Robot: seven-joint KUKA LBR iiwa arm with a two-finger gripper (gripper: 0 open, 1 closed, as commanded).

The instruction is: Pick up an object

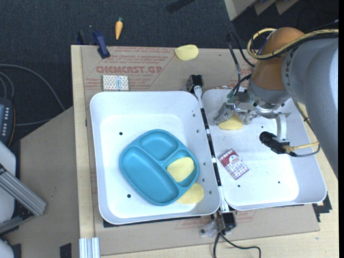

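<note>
Reaching in over the right bin [301, 190], the grey arm sets its pincer [234, 114] low at that bin's far left corner, right over a flat yellow piece [232, 124]. Whether the pincer is wide, narrow or gripping the piece, I cannot tell. Nearer the camera in the same bin lies a small red-and-white packet [234, 163], apart from the yellow piece. Left of this bin, the left bin [107, 117] holds a blue divided tray [150, 163] with a yellow lump [181, 168] in one compartment and another yellow item [192, 194] just beside the tray's near edge.
</note>
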